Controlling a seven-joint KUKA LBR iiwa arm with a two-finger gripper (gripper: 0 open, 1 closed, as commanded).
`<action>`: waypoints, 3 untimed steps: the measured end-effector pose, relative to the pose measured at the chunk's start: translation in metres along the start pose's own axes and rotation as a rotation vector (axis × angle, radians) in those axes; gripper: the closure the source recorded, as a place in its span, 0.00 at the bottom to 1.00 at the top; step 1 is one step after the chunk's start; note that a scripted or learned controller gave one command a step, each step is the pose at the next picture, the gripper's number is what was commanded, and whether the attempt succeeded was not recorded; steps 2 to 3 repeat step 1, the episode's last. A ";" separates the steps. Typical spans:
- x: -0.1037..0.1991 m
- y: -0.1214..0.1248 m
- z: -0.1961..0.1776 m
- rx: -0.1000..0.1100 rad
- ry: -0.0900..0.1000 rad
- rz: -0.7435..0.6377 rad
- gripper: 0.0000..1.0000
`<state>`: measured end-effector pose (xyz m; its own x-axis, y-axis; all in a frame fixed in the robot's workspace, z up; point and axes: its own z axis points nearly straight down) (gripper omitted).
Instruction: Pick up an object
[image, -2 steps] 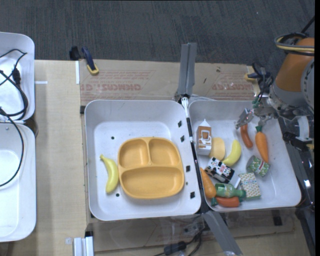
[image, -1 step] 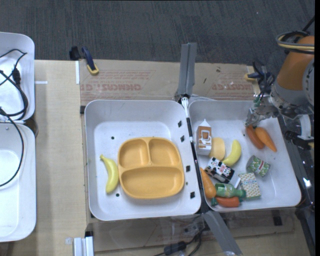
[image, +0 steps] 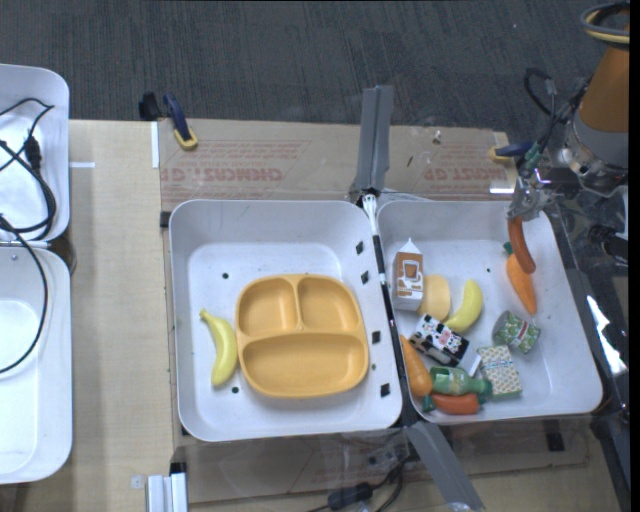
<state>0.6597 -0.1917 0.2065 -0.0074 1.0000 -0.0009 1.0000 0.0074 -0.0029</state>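
My gripper hangs over the far right corner of the right bin, below the arm's orange band. Directly under it, an orange carrot with a darker reddish piece at its top lies along the bin's right side. I cannot tell if the gripper touches it. The same bin holds a small milk carton, a pale yellow round piece, a small banana, a black-and-white box, another carrot, a green bottle, a red piece and green packets.
The left bin holds a yellow divided plate and a banana. A grey divider post stands behind the bins' shared wall. Cables hang near the arm. A white unit sits at the far left.
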 end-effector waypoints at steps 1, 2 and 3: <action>-0.031 -0.001 -0.023 0.000 0.000 0.037 1.00; -0.031 -0.001 -0.023 0.000 0.000 0.037 1.00; -0.031 -0.001 -0.023 0.000 0.000 0.037 1.00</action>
